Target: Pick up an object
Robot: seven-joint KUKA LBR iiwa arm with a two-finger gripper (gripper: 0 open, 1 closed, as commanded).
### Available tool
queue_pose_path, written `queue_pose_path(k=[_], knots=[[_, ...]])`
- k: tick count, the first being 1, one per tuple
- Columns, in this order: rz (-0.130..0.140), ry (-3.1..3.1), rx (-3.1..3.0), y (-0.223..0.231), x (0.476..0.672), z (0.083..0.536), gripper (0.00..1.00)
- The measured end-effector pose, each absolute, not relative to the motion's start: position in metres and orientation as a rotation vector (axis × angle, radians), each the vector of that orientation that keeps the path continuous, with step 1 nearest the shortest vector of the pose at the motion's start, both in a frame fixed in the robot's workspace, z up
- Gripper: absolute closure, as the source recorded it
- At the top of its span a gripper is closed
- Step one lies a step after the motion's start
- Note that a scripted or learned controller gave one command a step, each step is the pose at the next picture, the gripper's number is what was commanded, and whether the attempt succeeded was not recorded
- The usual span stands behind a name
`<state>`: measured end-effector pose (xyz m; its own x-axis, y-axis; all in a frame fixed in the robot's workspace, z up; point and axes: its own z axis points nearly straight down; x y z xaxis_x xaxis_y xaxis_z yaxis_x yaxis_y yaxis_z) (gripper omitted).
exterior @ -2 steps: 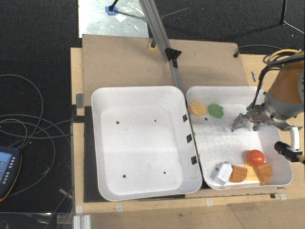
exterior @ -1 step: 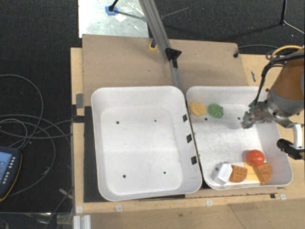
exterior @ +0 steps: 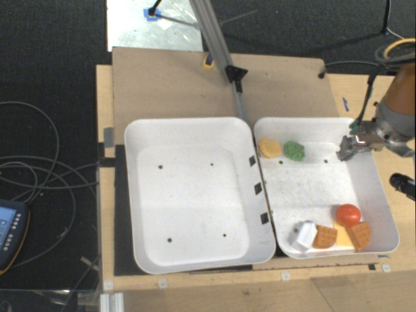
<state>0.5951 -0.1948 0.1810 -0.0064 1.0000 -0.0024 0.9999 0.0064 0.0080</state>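
1. A dark handheld device (exterior: pixel 12 229) with a lit screen lay on the floor at the far left, with black cables (exterior: pixel 39 168) looping beside it.
2. The bench (exterior: pixel 162 83), topped with brown board, carried two shallow white bins set side by side.
3. The left bin (exterior: pixel 140 239) showed four small dark dots on its floor.
4. Three black clips (exterior: pixel 258 188) ran along the seam where the two bins met.
5. A grey pole (exterior: pixel 211 25) slanted down from the top toward the back edge of the bins, ending in a black bracket.
6. The right bin (exterior: pixel 312 125) held six objects in all, in two groups well apart.
7. Near its back left corner sat one yellow piece (exterior: pixel 270 149) and, touching it on the right, one green bumpy piece (exterior: pixel 294 151).
8. Along its front edge lay one white block (exterior: pixel 303 234), then one orange waffle-patterned piece (exterior: pixel 325 237) just beside it.
9. Further right sat one red ball (exterior: pixel 348 214), and just in front of it a second orange waffle piece (exterior: pixel 361 234), so two waffle pieces were counted.
10. The single pincer (exterior: pixel 346 149) hung over the back right part of the right bin, near its rim, well apart from every object; nothing sat between its fingers, and whether they stood apart or together could not be told.
11. The grey arm (exterior: pixel 398 119) with its orange band reached in from the right.
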Motion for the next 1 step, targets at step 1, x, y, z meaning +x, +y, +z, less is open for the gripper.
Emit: queue_pose_path(k=[1], knots=[[0.005,2.224,2.21,-0.1927,0.5889,0.2294,1.0]])
